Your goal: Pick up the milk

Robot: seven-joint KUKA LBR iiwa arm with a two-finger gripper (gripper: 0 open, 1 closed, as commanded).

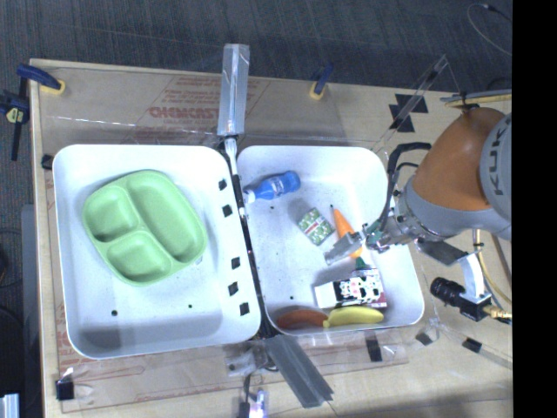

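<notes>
The milk is a small white carton with black and pink print. It lies on its side near the front of the right bin. My gripper reaches in from the right and hovers just behind the carton, beside an orange carrot. I see nothing held in it. The arm's orange band and grey wrist sit over the bin's right rim.
A yellow banana and a reddish-brown sausage lie along the front wall next to the milk. A blue bottle and a small green packet lie further back. The left bin holds a green divided plate.
</notes>
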